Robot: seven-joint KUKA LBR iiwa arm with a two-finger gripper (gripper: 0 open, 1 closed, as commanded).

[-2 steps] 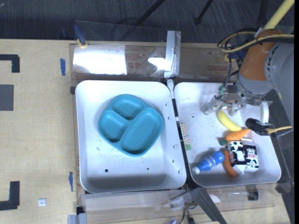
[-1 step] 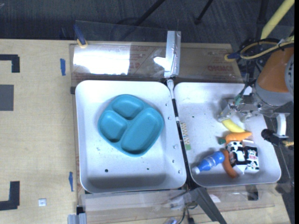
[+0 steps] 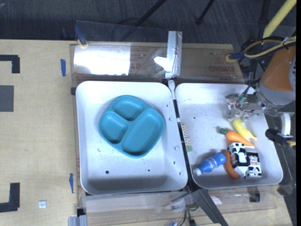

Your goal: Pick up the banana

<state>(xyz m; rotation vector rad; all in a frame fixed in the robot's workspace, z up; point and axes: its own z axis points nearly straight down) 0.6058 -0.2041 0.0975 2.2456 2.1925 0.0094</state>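
Banana (image 3: 244, 128): lodged in right bin (image 3: 207, 102), touching carrot (image 3: 236, 136), crowded by toys.
Gripper (image 3: 236, 106): poised just beside banana; jaws' state cannot be told.

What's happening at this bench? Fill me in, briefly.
A grey robot arm with an orange band reaches in from the right over the right-hand bin. Its gripper hangs just above the banana, which lies in that bin against a carrot. Nothing is lifted yet. Nearer the front sit a blue bottle, a black-and-white carton and an orange sausage-like piece. The left bin holds a blue divided plate.
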